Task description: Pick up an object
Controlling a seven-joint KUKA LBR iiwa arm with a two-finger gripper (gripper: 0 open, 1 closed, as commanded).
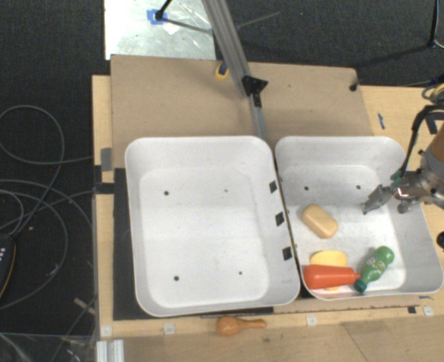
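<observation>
While the arm reaches in from the right, its gripper (pixel 391 200) hangs over the right bin (pixel 335 161) with fingers spread apart, nothing between them. Right bin contents: tan soap-like block (pixel 319 221) near the middle; yellow piece (pixel 329 259), orange carrot (pixel 329 277) and green bottle (pixel 374 267) along the front edge. Left bin (pixel 203 225): bare white. Bench front: small orange-brown object (pixel 239 324).
</observation>
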